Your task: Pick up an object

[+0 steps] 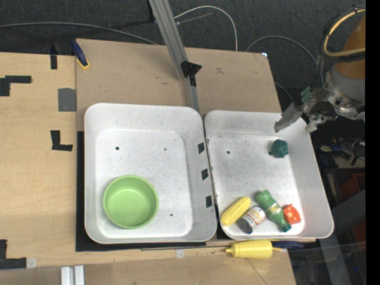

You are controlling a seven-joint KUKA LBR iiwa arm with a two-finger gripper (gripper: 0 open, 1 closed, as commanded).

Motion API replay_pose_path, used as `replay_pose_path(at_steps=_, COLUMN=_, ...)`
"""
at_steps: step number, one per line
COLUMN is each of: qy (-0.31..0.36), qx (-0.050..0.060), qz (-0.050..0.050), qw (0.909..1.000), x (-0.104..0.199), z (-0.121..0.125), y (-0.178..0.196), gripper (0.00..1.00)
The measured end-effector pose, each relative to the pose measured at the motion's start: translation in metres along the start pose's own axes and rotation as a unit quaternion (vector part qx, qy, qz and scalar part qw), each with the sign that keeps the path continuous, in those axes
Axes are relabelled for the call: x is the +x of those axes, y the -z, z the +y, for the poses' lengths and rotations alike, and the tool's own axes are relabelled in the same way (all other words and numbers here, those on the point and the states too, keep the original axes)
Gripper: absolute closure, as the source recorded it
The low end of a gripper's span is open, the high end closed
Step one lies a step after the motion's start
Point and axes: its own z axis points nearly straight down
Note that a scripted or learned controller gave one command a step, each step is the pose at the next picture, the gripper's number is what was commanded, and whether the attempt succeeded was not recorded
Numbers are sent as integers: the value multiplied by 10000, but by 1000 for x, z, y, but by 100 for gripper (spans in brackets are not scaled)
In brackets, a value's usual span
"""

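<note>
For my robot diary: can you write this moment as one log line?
gripper: above right bin's far right edge, nothing seen held | nearest: teal lump | near corner: corn, green bottle | left bin: green bowl

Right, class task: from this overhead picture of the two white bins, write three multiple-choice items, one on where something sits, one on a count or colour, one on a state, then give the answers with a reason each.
1. Where is the green bowl?
A. in the left bin, near its front left corner
B. in the right bin, by the far wall
C. on the bench outside both bins

2. What colour is the bottle lying on the bench in front of the right bin?
A. red
B. yellow
C. blue

3. How does the gripper stand to the small dark green object?
A. clamped on it
B. apart from it, over the bin's far right edge
C. pressing it into the bowl

Answers: 1 A, the bowl rests in the left bin. 2 B, it is yellow all over. 3 B, bare bin floor shows between them.
</note>
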Motion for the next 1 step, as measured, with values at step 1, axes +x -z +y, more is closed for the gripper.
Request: replay_pose_path(at_steps=1, qy=0, qx=0, qz=0, qw=10000, x=0, z=0, y=0, gripper=0)
